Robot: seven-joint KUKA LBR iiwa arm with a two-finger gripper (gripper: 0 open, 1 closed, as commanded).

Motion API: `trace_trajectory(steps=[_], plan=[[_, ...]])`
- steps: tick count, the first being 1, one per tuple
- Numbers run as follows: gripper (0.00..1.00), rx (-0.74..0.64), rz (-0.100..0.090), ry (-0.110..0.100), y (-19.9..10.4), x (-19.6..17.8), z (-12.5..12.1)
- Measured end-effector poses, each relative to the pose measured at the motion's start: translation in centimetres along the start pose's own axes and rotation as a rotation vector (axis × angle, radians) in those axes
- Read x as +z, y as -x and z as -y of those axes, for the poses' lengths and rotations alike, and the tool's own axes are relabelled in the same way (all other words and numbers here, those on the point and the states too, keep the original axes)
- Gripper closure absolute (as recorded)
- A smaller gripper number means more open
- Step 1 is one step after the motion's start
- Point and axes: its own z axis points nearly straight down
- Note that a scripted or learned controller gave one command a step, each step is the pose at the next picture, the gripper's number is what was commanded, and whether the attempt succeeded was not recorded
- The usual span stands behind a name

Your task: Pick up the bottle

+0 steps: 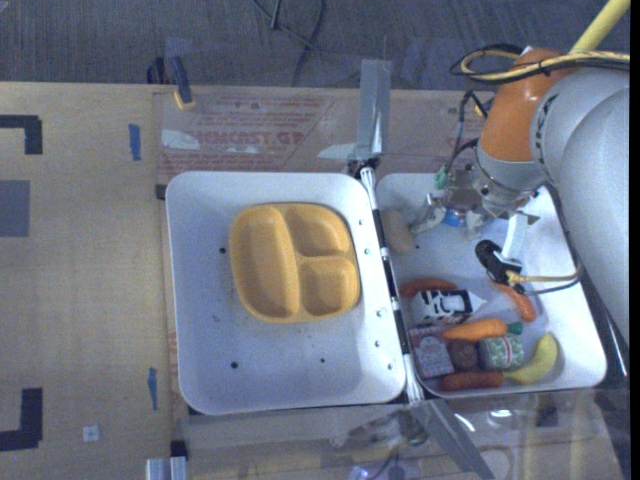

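The bottle (442,306) looks like the small black-and-white object lying on its side in the middle of the right bin (570,268), just under a red piece (427,286). My gripper (447,210) hangs over the far part of that bin, up and slightly right of the bottle and apart from it. Below the orange band (512,118), the wrist hides much of the gripper. Something small and blue (455,217) shows at the gripper, too small to identify.
A yellow divided plate (295,261) lies in the left bin (200,338). The right bin holds several toy foods near its front: a carrot (475,329), a banana (538,361), a green can (501,351), a beige piece (399,231) by the divider. A black cable end (492,256) dangles mid-bin.
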Motion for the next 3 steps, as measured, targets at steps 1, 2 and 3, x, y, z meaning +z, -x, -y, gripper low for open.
trace_trajectory(steps=[1, 2, 3], plan=[[1.0, 0.004, 0.016, -0.005, 0.9, -0.9, 0.2], [0.0, 0.003, 0.015, -0.001, 0.7, -1.1, 0.1], [1.0, 0.002, 0.016, -0.006, 0.7, -2.0, 0.2]])
